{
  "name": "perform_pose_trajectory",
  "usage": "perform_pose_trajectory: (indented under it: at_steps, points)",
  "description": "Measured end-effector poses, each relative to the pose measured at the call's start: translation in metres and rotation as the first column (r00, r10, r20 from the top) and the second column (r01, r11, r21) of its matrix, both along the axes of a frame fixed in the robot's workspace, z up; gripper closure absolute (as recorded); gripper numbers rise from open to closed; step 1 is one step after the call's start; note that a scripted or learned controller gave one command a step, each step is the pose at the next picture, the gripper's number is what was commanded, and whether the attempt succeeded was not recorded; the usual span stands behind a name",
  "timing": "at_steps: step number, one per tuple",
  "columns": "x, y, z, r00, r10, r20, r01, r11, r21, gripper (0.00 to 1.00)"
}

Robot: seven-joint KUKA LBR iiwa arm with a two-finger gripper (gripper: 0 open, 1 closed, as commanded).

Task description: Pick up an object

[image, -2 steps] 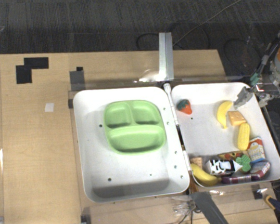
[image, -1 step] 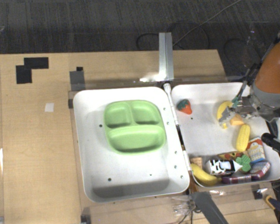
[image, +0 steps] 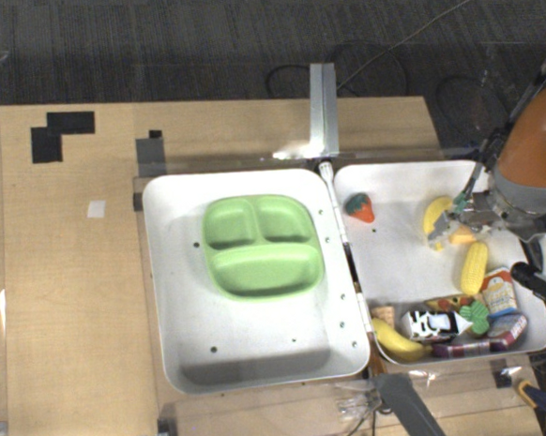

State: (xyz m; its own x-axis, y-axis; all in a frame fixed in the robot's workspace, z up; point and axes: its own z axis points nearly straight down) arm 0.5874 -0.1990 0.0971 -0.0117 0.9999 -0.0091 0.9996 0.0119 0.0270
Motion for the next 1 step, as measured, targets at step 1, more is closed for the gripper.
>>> perform_pose_trajectory:
  at_steps: [1]
  points:
    - [-0.0048, -0.005, 0.0003, 1.0, 0.001, 0.005, -0.001, 1.0, 0.003, 0.0]
